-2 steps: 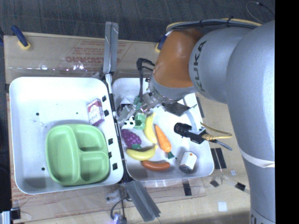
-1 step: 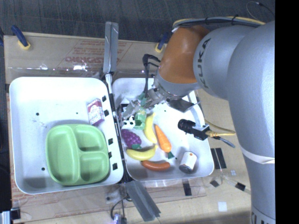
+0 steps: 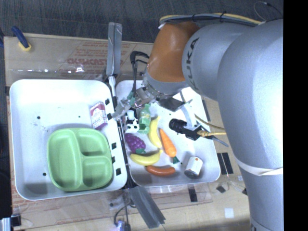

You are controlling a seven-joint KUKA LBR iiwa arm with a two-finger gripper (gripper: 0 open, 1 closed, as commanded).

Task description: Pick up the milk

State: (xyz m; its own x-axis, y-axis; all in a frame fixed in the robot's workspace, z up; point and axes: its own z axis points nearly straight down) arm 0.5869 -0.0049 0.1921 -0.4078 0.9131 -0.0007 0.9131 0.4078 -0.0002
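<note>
Hanging low over the right bin [image 3: 209, 153] with the gripper [image 3: 129, 106], close to that bin's left wall. Cannot tell open from shut on it from up here, nor tell of anything held in it.

Looking for the milk [image 3: 132, 125]: most likely the small carton with black and white cow spots. Lying in the right bin, by the left wall, just under the gripper and very near it. Touching or not, hard to say.

Crowded all around. Green bottle [image 3: 145, 113] just beside the milk, on the side away from the wall. Purple grapes [image 3: 134, 141] just below it in the view. Yellow banana [image 3: 154, 131] near too.

To do this step well:
- Line up right over the spotted carton first, not over the bottle.
- Come straight down, slow, with room on both sides of the carton.
- Stay off the bin wall, so as not to bump it or jam against it.
- Squeeze the flat sides, gently, so as not to crush or tip it.
- Lift straight up, and check for the carton between the fingers before moving off.

Leave the red and white box [image 3: 98, 114] in the left bin [image 3: 29, 105] alone; probably not the milk.
</note>
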